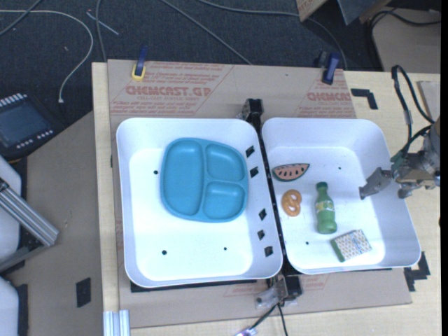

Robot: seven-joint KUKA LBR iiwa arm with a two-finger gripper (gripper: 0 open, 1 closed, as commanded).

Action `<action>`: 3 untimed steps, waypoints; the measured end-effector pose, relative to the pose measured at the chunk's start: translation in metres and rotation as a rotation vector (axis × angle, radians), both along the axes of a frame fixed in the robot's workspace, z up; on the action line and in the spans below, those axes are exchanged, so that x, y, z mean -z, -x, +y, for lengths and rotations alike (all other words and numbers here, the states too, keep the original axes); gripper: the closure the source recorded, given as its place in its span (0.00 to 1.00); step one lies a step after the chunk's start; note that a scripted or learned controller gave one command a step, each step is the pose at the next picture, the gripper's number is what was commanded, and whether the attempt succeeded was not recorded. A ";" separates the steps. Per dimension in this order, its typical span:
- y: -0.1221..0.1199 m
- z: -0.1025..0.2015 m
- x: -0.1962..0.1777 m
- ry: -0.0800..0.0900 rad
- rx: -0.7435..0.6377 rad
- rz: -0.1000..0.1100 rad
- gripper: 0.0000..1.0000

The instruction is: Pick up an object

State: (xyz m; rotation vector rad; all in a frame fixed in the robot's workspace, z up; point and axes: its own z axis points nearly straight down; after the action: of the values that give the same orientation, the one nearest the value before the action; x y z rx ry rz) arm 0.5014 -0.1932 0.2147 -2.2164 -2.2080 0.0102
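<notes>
The gripper (383, 182), fingers spread and grasping nothing, sits over the right bin's (364, 133) far edge, with the green bottle (325, 208) leftward (upright-lying, cap away).

One fixed camera looks steeply down from above the bench (210, 82), fairly far back, taking in both white bins; the gripper (392, 182), perhaps partly cropped, sits at frame right.
</notes>
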 end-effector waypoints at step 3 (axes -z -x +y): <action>-0.001 -0.003 0.091 0.001 -0.004 -0.009 0.00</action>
State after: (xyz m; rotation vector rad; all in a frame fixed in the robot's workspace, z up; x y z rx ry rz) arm 0.5027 -0.1961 0.1233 -2.2171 -2.2170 0.0020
